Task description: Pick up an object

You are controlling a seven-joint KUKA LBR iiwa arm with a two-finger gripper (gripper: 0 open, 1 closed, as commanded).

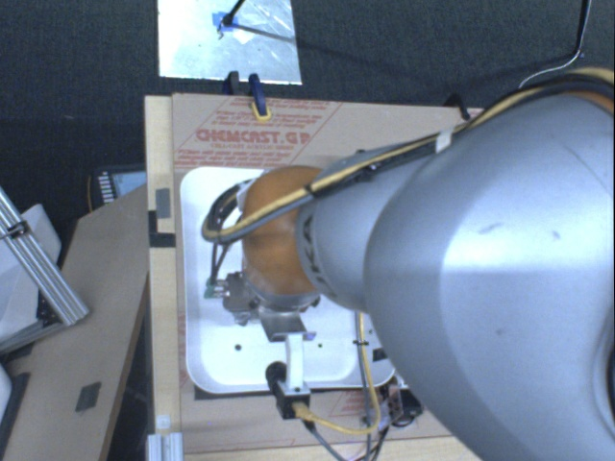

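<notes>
My grey arm fills the right half of the camera view and reaches down into the left white bin (207, 353). The orange band (274, 229) above the wrist sits over the middle of that bin. My gripper (245, 301) is under the wrist, low over the bin floor, and the arm hides its fingers. No loose object shows on the bare parts of the bin floor around the wrist.
A brown cardboard sheet (255, 128) with red lettering lies under the bins. A shiny foil square (229, 27) lies beyond it at the top. Aluminium rails (38, 277) stand at the left. The right bin is hidden behind the arm.
</notes>
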